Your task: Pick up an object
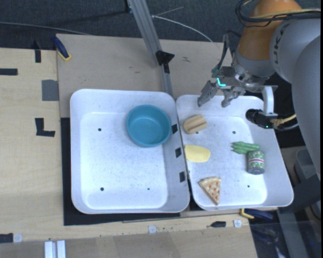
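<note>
My gripper (216, 99) hangs over the far edge of the right bin (274, 198), its two dark fingers spread apart and nothing between them. Just below and left of it lies a tan bread roll (194, 124). Further down the bin are a yellow lemon-shaped piece (197, 153) and a pizza slice (210, 189). Toward the right side sit a green bean pod (245, 147) and a small can (255, 162) right beneath it. A blue bowl (148, 125) rests in the left bin (97, 176).
A grey metal pole (148, 31) slants down from the top to the gap between the bins. The arm's grey body and orange band (269, 23) fill the upper right. Black tape marks lie on the bench at left.
</note>
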Robot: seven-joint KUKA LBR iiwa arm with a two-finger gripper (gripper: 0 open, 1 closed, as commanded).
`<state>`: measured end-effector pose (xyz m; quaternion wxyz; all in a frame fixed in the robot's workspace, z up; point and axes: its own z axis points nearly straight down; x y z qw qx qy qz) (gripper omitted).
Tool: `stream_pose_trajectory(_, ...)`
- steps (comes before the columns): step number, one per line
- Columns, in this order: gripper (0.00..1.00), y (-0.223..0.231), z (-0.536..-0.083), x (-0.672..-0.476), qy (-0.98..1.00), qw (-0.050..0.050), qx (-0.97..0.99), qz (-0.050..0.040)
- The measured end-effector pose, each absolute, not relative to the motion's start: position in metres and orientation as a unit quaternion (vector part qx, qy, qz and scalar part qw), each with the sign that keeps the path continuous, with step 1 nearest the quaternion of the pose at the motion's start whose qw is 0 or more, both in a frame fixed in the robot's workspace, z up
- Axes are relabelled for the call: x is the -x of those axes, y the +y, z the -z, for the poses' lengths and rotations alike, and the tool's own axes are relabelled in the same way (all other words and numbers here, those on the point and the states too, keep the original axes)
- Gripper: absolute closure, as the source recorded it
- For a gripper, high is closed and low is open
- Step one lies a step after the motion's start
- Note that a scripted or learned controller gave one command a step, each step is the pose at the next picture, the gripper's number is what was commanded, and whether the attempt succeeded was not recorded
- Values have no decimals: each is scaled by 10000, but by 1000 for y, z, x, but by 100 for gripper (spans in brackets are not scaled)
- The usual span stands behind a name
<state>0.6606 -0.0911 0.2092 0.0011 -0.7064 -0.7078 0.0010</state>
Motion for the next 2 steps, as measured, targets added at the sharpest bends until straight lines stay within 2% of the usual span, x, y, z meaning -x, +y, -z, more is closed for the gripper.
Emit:
stream_pose_trajectory(1,0,-91,-210,-661,-7079,5,7063,-5)
stream_pose_trajectory(2,0,-90,-145,-662,-7078,25,7064,-31)
